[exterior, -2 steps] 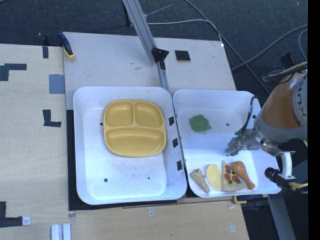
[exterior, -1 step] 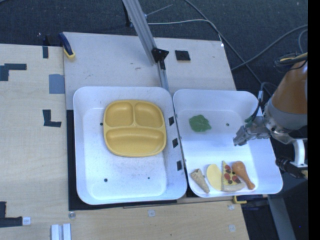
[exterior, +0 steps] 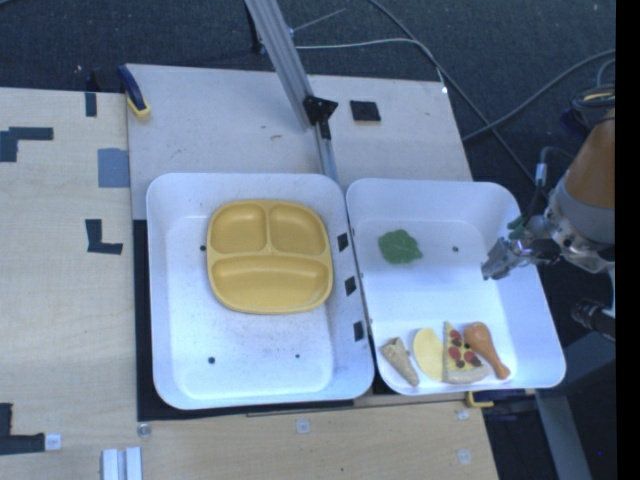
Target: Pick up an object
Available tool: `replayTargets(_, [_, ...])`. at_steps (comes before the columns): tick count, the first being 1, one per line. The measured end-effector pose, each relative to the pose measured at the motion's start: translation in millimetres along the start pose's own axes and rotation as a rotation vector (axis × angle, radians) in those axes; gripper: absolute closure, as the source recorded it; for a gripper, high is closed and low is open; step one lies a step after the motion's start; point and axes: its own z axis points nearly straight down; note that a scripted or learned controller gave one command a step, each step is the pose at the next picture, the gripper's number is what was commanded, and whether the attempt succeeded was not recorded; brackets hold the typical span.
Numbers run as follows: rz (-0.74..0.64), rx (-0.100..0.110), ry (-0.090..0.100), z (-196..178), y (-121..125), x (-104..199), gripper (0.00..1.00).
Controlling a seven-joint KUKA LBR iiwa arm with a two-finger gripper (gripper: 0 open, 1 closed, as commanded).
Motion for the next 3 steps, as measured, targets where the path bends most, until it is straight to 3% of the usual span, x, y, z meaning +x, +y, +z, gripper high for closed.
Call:
replayTargets(1, [-0.001, -0.003, -0.001, -63, -2, 0, 1.0])
replayTargets(3, [-0.005, 0.004, 0.001, -51, 3, 113, 1.0])
